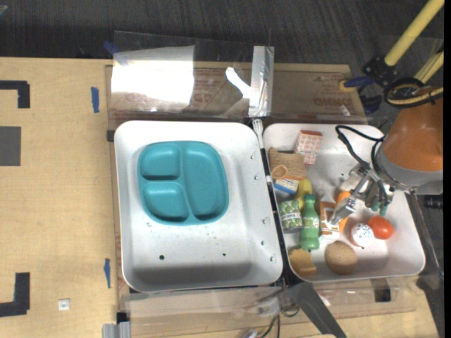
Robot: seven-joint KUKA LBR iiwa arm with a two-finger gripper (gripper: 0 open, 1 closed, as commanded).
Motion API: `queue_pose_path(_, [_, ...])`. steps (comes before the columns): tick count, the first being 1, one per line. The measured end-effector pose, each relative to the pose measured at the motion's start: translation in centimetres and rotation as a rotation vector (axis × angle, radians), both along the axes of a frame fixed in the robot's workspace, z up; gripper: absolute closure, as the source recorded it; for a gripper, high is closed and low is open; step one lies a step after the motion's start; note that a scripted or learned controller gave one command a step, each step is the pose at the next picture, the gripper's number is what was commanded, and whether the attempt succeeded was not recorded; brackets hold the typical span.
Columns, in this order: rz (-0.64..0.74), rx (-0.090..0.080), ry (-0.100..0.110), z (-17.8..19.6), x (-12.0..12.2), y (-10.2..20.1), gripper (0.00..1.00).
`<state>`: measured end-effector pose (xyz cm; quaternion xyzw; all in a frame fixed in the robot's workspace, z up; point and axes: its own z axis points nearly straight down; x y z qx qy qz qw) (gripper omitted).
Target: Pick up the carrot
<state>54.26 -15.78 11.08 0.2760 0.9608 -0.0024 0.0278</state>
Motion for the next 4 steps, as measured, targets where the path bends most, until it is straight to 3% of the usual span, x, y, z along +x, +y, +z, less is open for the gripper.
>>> queue_pose_path(1, [-0.052, 0.006, 0.011, -0.1, 2.9, 1.1, 0.0])
queue_pose_path(2, [-0.181, 0.008, -0.014, 0.0, 1.1, 2.2, 0.0])
queue_pose_path(3, [-0.325, 0.017, -0.01, -0.1, 0.5, 3.3, 0.0])
queue_pose_path(4, [-0.372, 0.03, -0.024, -0.1, -3.1, 2.4, 0.0])
